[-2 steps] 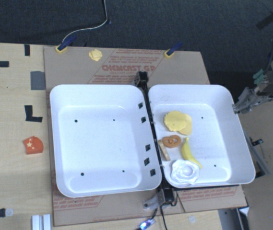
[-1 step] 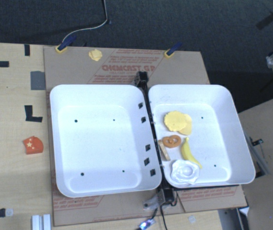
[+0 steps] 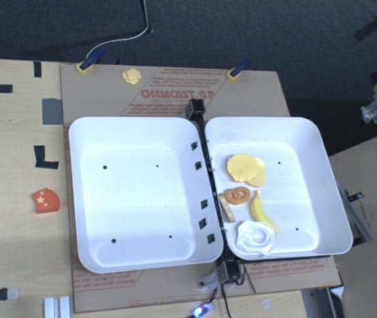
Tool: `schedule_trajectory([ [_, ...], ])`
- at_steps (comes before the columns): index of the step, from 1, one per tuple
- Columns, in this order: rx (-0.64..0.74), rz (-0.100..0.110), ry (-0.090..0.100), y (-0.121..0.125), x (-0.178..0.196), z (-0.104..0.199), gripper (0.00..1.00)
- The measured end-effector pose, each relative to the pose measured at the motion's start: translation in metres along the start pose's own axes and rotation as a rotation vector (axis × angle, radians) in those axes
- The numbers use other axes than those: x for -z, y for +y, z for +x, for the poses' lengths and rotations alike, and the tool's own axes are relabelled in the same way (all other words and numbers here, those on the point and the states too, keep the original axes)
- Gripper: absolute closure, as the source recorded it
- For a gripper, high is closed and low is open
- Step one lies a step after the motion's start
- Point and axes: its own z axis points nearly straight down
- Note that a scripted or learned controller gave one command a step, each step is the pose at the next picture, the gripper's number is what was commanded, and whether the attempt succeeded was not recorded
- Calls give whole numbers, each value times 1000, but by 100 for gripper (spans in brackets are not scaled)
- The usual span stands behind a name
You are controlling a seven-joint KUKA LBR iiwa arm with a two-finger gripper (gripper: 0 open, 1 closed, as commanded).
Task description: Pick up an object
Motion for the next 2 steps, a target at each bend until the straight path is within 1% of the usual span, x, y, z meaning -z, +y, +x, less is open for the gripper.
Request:
schedule_trajectory([
  [1,5,17,3,0,-133,70,100],
  [2,2,-15,-4,106,-3,61,100],
])
